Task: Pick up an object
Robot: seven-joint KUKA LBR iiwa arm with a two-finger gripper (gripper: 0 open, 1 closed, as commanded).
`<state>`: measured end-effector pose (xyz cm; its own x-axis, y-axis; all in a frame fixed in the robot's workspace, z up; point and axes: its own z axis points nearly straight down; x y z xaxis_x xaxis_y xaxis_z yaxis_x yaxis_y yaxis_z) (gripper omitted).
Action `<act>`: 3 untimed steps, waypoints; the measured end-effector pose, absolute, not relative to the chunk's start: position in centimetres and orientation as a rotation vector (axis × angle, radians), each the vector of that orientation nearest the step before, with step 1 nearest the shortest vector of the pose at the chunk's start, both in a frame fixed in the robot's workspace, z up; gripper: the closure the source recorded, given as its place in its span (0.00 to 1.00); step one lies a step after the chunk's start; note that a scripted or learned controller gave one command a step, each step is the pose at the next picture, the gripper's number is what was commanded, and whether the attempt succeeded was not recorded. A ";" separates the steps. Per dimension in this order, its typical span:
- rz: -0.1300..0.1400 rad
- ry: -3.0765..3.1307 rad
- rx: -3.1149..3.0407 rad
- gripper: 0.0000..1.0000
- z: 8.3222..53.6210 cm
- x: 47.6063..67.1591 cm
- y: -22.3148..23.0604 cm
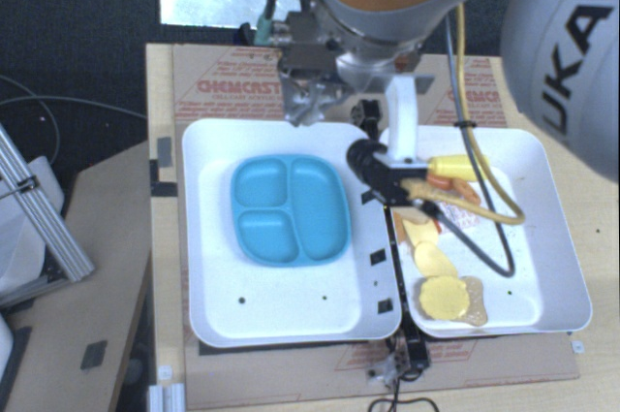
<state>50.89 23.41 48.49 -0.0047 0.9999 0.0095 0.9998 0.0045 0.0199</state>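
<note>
My gripper (308, 102) hangs over the far rim of the left bin (208, 206), just beyond a blue divided plate (290, 209) that lies flat in that bin. Nothing shows in the gripper. In the right bin (542, 236) lies a cluster of small toy foods: a yellow piece (451, 168) at the far left, an orange stick (467, 193) beside it, a yellow oval slice (433, 260), a yellow round disc (443, 298) and a tan slice (475, 304) partly under the disc. The arm hides the far part of both bins.
The yellow cable (484, 197) loops down over the right bin's foods. A cardboard sheet (223, 80) lies under both bins. Metal framing (39, 226) stands off the bench at the left.
</note>
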 end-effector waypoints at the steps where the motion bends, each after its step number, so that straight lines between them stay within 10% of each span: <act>1: 0.008 2.231 2.211 1.00 48.6 50.8 23.5; 2: 0.011 2.236 2.205 1.00 49.7 50.8 23.5; 3: -0.024 2.227 2.224 1.00 34.5 48.4 23.4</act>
<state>48.39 23.39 34.49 -0.0015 1.0000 -0.0068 0.9999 0.0014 -0.0151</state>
